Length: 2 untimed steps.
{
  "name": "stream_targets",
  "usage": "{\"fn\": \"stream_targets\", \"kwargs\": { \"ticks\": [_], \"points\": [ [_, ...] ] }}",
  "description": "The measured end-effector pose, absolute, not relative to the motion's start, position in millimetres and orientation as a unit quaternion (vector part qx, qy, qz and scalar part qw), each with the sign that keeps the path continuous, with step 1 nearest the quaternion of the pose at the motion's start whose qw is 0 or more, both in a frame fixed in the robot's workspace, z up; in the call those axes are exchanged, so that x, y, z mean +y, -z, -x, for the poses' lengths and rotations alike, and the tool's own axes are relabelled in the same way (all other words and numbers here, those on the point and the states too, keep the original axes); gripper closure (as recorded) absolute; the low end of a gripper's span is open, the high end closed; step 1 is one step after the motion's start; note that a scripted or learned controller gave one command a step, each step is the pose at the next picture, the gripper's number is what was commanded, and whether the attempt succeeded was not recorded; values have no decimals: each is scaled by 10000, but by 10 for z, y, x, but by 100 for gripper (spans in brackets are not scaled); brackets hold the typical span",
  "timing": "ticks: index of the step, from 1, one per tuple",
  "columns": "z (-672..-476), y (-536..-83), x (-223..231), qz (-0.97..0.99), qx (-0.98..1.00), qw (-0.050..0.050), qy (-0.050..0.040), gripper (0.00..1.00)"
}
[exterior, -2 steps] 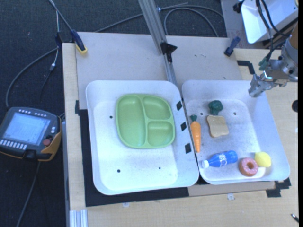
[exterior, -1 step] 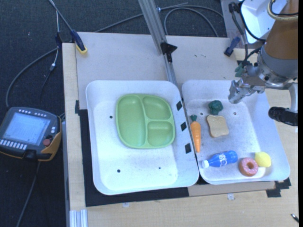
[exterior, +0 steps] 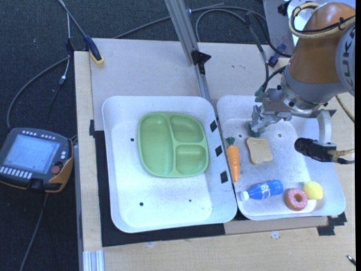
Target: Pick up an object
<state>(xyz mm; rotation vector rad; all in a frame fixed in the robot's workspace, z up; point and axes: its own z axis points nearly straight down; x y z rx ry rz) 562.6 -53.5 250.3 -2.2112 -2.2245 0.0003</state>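
Take the bench [exterior: 141,66] as your reference. Left of the bench, on the dark carpet [exterior: 34,100], you will find a teach pendant [exterior: 35,160] with a lit screen and an orange edge. Grey cables [exterior: 63,16] run across the carpet beyond the bench's far-left corner. At that corner a clamp [exterior: 94,52] with blue and yellow parts grips the bench edge. An aluminium post [exterior: 179,18] rises at a slant from the middle of the bench's far part. A black mat [exterior: 101,208] lies flat on the bench's near half.

Toast slice [exterior: 259,150] lies flat in right bin; carrot [exterior: 233,160] alongside; bottle [exterior: 263,190], doughnut [exterior: 295,199], perhaps lemon [exterior: 313,190] nearer.
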Motion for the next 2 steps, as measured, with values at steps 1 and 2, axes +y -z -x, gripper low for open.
{"fn": "stream_targets", "kwargs": {
  "ticks": [1, 2],
  "points": [
    [-5544, -2528, 48, 7045, -7097, 21, 6, 100],
    [-5434, -2524, 553, 7047, -7095, 19, 1, 100]
  ]
}}
